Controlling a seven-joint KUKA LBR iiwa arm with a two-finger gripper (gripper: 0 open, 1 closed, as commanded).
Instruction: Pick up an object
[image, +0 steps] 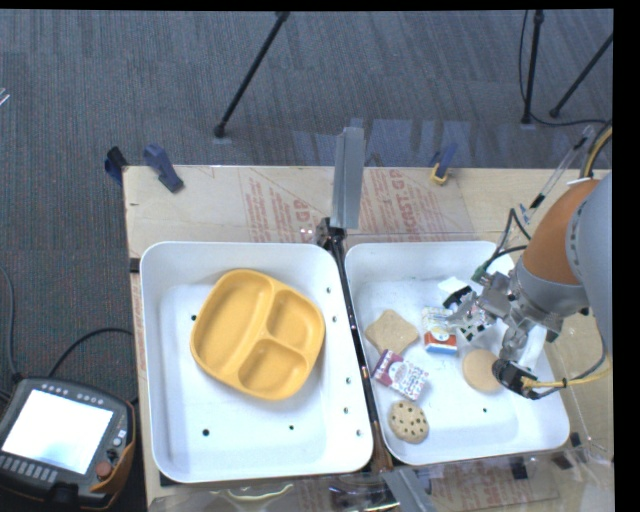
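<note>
My gripper (463, 309) hangs low over the right bin (452, 445), near its middle. Just left of and below it stands a small white carton (440, 334) with red and blue print; whether they touch is unclear. A slice of toast (391, 331) lies further left. Below that are a pink packet (401, 376) and a chocolate-chip cookie (408, 421). A round tan disc (479, 371) lies under the wrist, partly covered by it. Nothing is visibly held.
The left bin (170, 440) holds a yellow divided plate (258, 333). The grey arm with its orange band (560, 235) comes in over the right bin's right rim. A metal post (347, 185) stands behind the divide between the bins. Cables trail at the wrist.
</note>
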